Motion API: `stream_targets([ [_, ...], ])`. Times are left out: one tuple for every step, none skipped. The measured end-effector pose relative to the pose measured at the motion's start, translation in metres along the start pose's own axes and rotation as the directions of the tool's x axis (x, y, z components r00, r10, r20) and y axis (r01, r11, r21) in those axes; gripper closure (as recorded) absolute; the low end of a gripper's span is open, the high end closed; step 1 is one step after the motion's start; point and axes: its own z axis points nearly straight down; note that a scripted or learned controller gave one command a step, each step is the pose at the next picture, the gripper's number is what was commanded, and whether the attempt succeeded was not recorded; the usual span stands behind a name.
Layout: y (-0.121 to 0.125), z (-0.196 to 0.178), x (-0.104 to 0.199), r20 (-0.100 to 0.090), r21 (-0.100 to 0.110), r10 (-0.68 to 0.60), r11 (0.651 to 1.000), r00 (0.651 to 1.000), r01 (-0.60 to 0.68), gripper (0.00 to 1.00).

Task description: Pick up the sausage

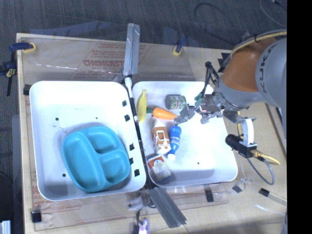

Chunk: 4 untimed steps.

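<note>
I see the fingers (186,112) low in the right bin (214,167), but I cannot tell whether they are spread or pressed together. At their 7 o'clock lies a blue bottle (174,138), at 9 o'clock a carrot (164,113). I cannot pick out the sausage among these items.

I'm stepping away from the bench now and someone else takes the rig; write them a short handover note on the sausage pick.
End effector: low in the right bin, beside the carrot and the blue bottle; nothing seen between its fingers.
Things: right bin also holds a banana, a can, a white bottle and a small packet. The teal tray lies in the left bin.
Sausage: I cannot pick it out with certainty among these.
Done: nothing lifted.
Left: identify the sausage, grasp it, lift it.
</note>
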Motion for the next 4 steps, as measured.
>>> stream_targets([
  [-0.029, 0.099, -0.015, 0.008, -0.025, -0.116, 0.993, 0.993, 0.116, 0.00],
  [0.017, 0.075, -0.025, 0.002, -0.004, -0.184, 0.983, 0.983, 0.184, 0.00],
  [-0.060, 0.120, -0.024, 0.001, -0.003, -0.241, 0.970, 0.970, 0.241, 0.00],
  [0.007, 0.120, -0.024, 0.002, -0.003, -0.279, 0.960, 0.960, 0.279, 0.00],
])
